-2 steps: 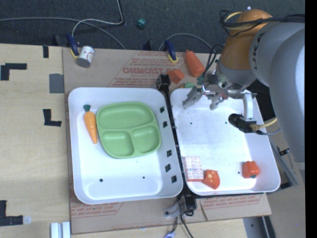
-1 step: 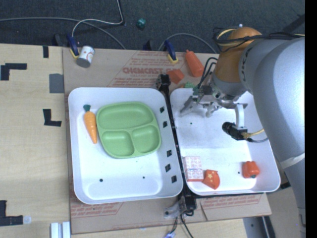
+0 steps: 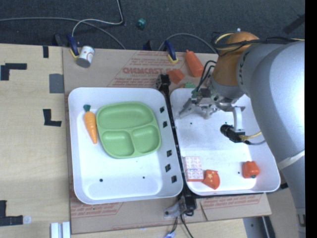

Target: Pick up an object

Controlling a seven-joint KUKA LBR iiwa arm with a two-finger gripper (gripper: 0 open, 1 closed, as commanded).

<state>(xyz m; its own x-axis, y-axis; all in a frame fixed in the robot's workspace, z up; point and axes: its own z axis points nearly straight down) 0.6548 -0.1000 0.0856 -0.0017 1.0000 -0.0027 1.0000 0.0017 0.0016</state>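
My gripper hangs low over the back left part of the right bin. Its two silver fingers are spread open and nothing lies between them. Near that bin's front edge lie a red toy fruit and a pink-and-white printed packet. A small orange-red toy sits in the front right corner. The left bin holds a green divided plate, and an orange toy carrot lies just left of it.
A black part with a yellow cable hangs off the arm over the right bin. Behind the bins, on the cardboard, are an orange toy, a small orange piece, blue clamps and a white can.
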